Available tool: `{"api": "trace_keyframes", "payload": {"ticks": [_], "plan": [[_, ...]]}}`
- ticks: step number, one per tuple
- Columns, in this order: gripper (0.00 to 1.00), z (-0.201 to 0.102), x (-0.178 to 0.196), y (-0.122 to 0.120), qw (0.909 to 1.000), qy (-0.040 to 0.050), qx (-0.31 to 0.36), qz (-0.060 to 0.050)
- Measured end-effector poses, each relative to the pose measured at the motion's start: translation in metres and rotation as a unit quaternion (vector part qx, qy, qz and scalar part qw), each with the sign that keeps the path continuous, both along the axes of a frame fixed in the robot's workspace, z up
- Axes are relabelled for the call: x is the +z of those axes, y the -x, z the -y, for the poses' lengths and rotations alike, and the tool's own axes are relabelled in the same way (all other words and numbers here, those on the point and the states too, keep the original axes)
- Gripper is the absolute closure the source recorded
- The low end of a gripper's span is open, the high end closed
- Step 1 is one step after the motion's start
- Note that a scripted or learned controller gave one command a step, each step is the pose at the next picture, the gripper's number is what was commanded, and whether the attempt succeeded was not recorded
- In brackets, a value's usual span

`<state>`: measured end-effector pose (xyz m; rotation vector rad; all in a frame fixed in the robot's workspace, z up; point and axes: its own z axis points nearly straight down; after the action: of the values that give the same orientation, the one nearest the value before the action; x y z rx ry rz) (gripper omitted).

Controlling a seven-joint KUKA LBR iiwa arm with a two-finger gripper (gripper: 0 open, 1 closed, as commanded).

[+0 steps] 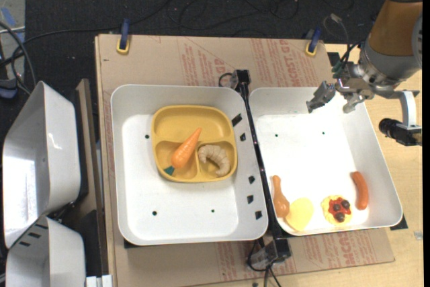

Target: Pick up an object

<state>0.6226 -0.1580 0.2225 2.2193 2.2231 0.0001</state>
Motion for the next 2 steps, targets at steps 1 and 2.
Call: {"api": "trace_keyframes", "payload": {"ticks": [1,2], "plan": [[0.0,0.002,-0.051,-0.01,1.0,0.0001,0.001,-0.001],[0.0,-0.001,-0.095,-0.008,1.0,-0.0002,0.0,-0.002]]}}
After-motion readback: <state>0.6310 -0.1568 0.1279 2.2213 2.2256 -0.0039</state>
